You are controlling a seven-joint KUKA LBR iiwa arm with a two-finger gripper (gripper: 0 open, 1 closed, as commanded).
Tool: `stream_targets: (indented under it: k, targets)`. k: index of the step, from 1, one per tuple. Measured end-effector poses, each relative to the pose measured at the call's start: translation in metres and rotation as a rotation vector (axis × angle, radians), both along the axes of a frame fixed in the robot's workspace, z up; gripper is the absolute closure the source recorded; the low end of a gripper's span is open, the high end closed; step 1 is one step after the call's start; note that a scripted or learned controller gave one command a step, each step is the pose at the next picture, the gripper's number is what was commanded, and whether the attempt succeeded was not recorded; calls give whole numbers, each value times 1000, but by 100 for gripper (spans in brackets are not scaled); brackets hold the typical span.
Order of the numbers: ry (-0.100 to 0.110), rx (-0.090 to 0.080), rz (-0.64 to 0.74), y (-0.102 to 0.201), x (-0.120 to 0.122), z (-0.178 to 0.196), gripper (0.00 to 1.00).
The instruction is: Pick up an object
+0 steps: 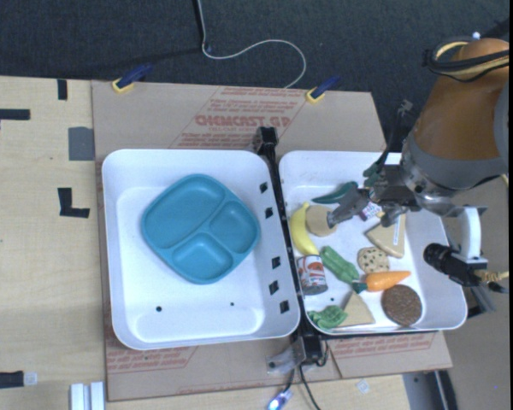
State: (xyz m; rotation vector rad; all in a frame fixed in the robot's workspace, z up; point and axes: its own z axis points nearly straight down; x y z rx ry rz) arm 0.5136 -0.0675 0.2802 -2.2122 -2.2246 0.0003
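Note:
The right bin (449, 319) holds several toy foods. Among them are a yellow banana (301, 230), a beige round piece (318, 224), a small can (313, 274), a green pickle (340, 263), a spotted cookie (372, 259), an orange carrot (386, 280) and a brown patty (402, 304). My gripper (326, 210) reaches in from the right, over the bin's upper middle. It is just above the beige piece and beside the banana's top. Its two dark fingers spread leftward and look open, with nothing visible between them.
The left bin (124, 229) carries a blue divided plate (200, 227). A black divider (278, 229) separates the bins. A tan wedge (392, 238), a triangular slice (357, 311) and a green leaf (327, 318) also lie in the right bin. A black fitting (451, 263) juts out at its right rim.

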Motion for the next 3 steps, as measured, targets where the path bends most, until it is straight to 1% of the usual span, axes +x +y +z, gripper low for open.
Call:
stream_targets:
  k: [1, 2, 3]
  targets:
    - [0, 0, 2, 52, -31, 14, 0]
    - [1, -2, -2, 50, -30, 22, 100]
    - [6, -2, 1, 121, -32, -53, 100]
